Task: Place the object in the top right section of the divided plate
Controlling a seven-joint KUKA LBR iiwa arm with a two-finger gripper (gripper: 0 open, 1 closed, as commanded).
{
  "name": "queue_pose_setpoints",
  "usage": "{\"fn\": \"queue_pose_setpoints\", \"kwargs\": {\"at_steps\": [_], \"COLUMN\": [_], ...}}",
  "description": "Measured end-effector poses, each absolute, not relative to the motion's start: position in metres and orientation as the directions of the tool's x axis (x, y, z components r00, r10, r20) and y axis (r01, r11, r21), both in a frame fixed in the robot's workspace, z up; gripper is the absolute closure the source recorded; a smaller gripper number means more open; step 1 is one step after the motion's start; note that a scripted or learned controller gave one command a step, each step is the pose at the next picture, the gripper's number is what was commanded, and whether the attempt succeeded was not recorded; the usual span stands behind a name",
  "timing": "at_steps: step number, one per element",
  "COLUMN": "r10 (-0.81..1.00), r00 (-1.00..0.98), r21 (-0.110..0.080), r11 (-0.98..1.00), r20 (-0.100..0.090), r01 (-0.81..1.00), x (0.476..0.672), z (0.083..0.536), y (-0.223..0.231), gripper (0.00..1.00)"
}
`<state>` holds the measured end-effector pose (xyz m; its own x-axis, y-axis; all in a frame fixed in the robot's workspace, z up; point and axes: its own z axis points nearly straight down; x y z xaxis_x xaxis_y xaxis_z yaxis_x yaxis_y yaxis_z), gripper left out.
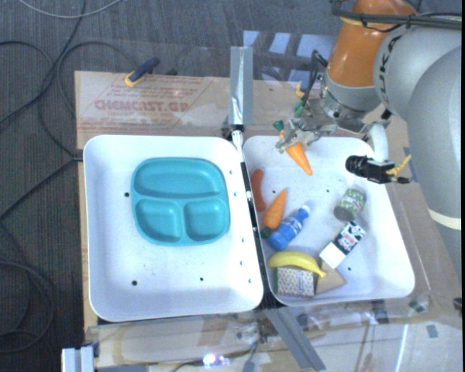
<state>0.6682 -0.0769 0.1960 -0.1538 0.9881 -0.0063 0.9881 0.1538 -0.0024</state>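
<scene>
banana [296, 262] in right bin, gripper [297, 139] gripping carrot [299, 157], blue divided plate [181, 199]

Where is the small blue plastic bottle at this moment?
The small blue plastic bottle lies in the right white bin, near its left wall, between the orange toy carrot and the yellow banana.

The brown board [151, 107] behind the left bin [101, 285] bore faded red block lettering that read roughly "CHEMCAST GP", though the letters were faint and the reading was uncertain. Labels on the bottle [288, 229] and can [350, 204] were too small to read.
</scene>
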Motion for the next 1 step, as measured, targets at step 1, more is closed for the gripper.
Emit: {"fn": "queue_pose_setpoints", "kwargs": {"at_steps": [1], "r10": [0.970], "r00": [-0.241], "r21": [-0.002], "r11": [0.241], "r20": [0.001], "r01": [0.970], "x": [0.6350], "z": [0.1830], "y": [0.0059], "gripper": [1.00]}}
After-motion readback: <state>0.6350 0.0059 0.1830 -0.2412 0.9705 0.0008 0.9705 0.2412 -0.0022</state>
